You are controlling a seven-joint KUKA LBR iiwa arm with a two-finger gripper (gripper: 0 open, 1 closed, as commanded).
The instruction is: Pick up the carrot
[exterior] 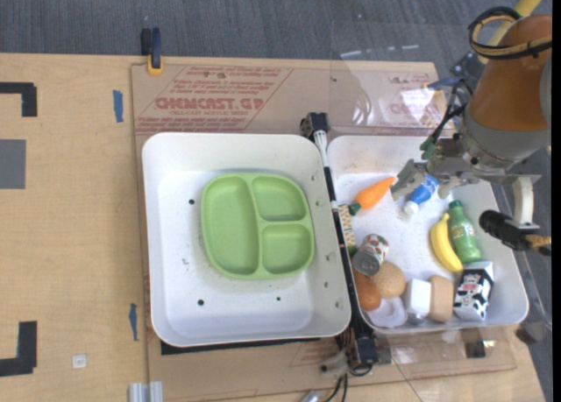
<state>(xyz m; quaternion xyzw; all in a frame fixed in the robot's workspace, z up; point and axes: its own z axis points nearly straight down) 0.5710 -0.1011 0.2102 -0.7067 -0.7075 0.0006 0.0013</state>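
White bins sit side by side: the left bin (166, 243) holds a green plate (257, 225) with bare floor all round it, while the right bin (351, 153) is crowded along its near edge. Above its far right corner hangs the arm (513, 85), its gripper (431, 179) unreadable as released or clenched. Just left of that lies the carrot (377, 193), near the divider, with open floor beyond it.

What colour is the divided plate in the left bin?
Light green; the divided plate shows best in the camera view.
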